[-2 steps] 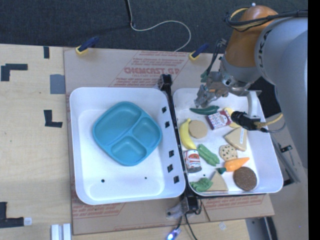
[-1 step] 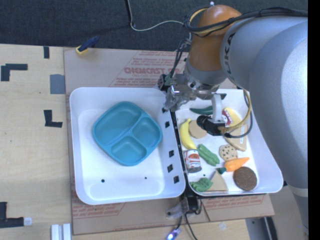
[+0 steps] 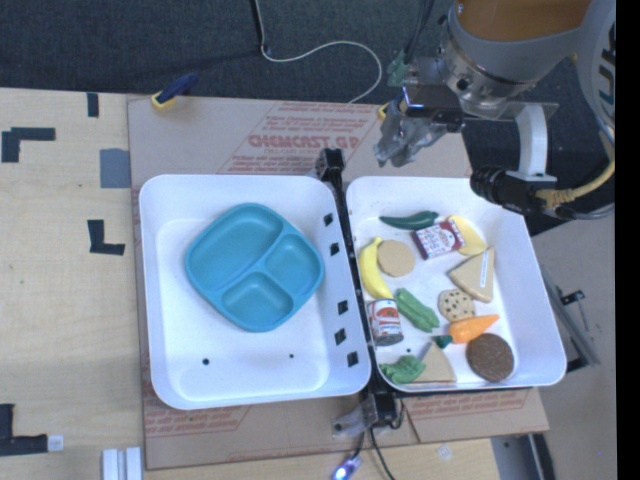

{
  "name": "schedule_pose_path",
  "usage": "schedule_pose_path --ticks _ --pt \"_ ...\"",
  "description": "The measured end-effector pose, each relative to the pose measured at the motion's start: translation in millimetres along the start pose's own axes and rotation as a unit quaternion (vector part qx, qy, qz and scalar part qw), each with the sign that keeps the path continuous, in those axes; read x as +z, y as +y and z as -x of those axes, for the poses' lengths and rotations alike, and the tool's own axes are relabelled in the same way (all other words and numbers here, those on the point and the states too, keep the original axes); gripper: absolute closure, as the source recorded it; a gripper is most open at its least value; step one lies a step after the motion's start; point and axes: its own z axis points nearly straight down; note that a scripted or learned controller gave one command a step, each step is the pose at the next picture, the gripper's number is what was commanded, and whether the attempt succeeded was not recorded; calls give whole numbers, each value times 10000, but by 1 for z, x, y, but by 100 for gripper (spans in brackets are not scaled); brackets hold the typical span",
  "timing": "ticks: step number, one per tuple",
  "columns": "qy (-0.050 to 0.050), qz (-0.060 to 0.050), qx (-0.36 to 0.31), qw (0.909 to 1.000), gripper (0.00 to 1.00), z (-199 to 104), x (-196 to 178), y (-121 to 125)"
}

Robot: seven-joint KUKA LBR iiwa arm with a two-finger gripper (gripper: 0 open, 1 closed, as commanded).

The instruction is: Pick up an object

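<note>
Nothing lifted yet: my gripper (image 3: 400, 146) hangs beyond the far edge of the right bin (image 3: 540, 298), whether clenched or released I cannot tell, while the banana (image 3: 373, 271) and other toy food lie inside.

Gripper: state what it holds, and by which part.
Nothing is seen held. The gripper hangs above the right bin's far rim, apart from the toy food.

plate (image 3: 255, 266) in left bin (image 3: 165, 298) | toy food (image 3: 432, 293) in right bin (image 3: 535, 298)
</note>
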Motion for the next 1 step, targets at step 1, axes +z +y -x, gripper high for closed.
schedule_pose_path --ticks 1 --pt "-19 -131 10 9999 100 -27 70 -59"
